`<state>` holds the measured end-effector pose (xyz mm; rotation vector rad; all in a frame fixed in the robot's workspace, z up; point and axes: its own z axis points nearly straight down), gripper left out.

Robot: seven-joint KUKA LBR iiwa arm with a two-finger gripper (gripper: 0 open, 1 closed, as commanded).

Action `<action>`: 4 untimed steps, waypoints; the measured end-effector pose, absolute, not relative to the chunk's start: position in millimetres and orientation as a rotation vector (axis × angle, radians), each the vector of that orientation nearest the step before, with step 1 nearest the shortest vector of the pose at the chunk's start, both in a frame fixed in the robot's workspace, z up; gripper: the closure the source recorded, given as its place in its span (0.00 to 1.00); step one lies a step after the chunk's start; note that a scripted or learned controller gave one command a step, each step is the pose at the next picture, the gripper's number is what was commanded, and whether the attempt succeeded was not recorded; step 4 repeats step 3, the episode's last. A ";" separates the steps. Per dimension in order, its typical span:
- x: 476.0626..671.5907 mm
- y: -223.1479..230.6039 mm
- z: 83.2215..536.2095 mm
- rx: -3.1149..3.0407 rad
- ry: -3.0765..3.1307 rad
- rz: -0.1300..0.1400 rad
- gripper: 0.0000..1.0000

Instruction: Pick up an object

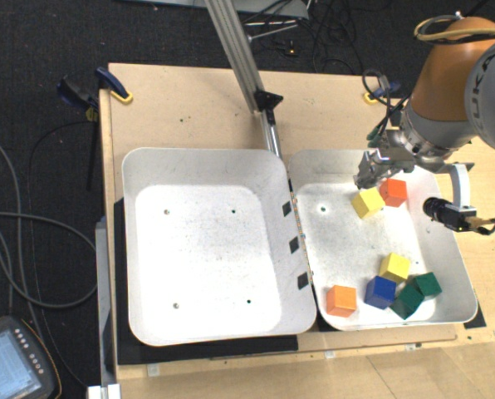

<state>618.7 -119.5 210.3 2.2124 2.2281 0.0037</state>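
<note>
In the right bin (347, 231), a yellow cube (367, 202) and a red-orange cube (393, 192) lie side by side near the far edge. My gripper (370, 175) hangs just above and behind the yellow cube, its dark fingers pointing down toward it. Near the front of the same bin sit an orange cube (341, 299), a blue cube (380, 292), a second yellow cube (394, 266) and two green cubes (419, 293). The wrist hides the fingertips' spacing, and nothing is visibly held.
The left bin (202, 243) lies beside the right one, with black clips along their shared edge. A metal pole (239, 48) slants over the bench's back. Clamps sit at the bench's far corners. A black cable fitting (447, 212) sticks out at the right bin's rim.
</note>
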 end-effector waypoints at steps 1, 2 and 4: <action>638.2 -62.8 209.6 2.211 2.230 0.005 1.00; 650.1 -18.9 219.5 2.213 2.228 0.005 1.00; 658.7 34.3 234.2 2.212 2.229 0.007 1.00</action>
